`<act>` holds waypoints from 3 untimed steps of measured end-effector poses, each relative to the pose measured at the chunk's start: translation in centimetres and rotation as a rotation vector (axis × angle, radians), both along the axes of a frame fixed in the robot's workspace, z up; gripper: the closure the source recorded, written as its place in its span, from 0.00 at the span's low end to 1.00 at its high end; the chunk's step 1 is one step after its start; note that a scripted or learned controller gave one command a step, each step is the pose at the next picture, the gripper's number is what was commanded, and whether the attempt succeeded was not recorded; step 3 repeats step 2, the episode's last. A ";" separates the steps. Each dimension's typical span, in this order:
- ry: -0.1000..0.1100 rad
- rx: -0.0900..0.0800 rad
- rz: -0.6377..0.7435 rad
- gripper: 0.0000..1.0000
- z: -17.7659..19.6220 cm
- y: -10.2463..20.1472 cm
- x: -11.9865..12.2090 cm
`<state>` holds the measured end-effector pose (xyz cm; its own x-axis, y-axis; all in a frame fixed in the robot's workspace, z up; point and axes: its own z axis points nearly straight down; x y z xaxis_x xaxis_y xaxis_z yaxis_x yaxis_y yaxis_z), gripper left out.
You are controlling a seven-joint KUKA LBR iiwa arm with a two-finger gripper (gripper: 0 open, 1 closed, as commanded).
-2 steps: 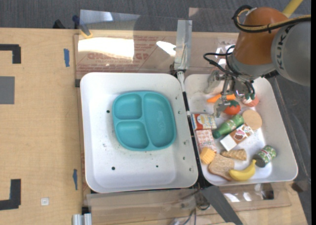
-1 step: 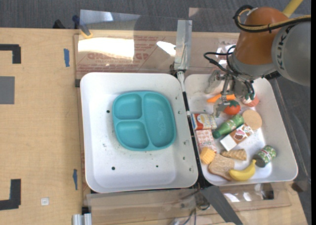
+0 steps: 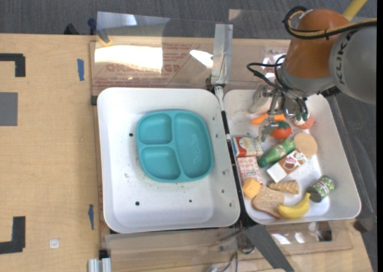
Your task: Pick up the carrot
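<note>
Your arm hangs low over the far end of the right-hand bin (image 3: 344,196), its gripper (image 3: 279,111) down among the toy food and right at the carrot (image 3: 264,119), which lies on the bin floor near the divider with its orange length pointing left from the fingers. Whether the fingers have closed on the carrot you cannot tell from this slanted view: the dark hardware and cabling of the wrist crowd the spot, and the carrot looks to be touching or just beside the fingertips rather than plainly clamped between them.

By that reading the pick is at its grasping stage. The approach looks done, but the carrot rests on the bin floor, so the lift is all ahead of you.

The arm reaches in from the right, the orange band (image 3: 314,40) above the wrist nearly over the bin's far rim, the wrist pointing almost straight down. A red tomato (image 3: 281,131) sits just beside the carrot, with a green bottle (image 3: 276,153) near it and a banana (image 3: 295,207) well apart at the near end. The left bin (image 3: 114,163) holds a teal divided plate (image 3: 175,145).
</note>
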<state>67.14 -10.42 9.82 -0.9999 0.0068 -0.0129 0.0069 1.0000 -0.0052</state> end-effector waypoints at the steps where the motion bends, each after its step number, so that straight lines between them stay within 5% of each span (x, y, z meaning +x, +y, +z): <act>1: -0.004 -0.002 -0.003 0.00 0.0 0.1 -0.2; 3: -0.008 0.003 -0.034 0.00 0.1 -0.2 -0.4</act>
